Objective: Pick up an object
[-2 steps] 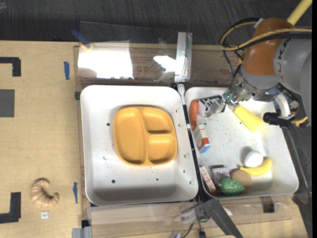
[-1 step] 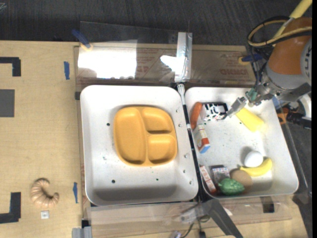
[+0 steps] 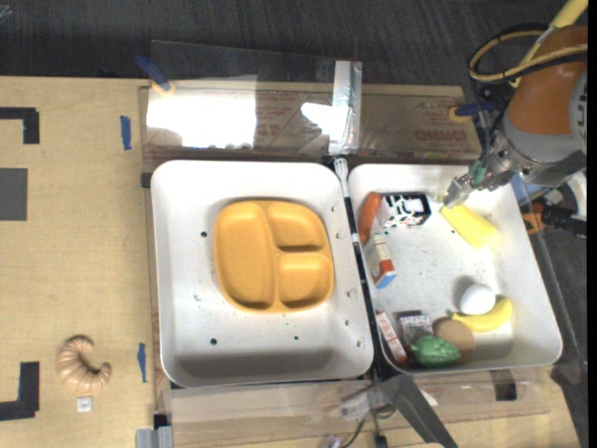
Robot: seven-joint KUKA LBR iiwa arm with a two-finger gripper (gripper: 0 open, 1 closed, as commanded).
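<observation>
While the gripper [image 3: 464,187] hangs over the far part of the right bin [image 3: 532,278], just beside the yellow block [image 3: 471,226], nothing sits between its fingers; whether they are apart cannot be told. Pickup not yet achieved; grasp and lift remain.

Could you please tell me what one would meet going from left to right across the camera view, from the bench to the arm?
croissant → yellow tray → orange carton → yellow block → claw → arm
</observation>
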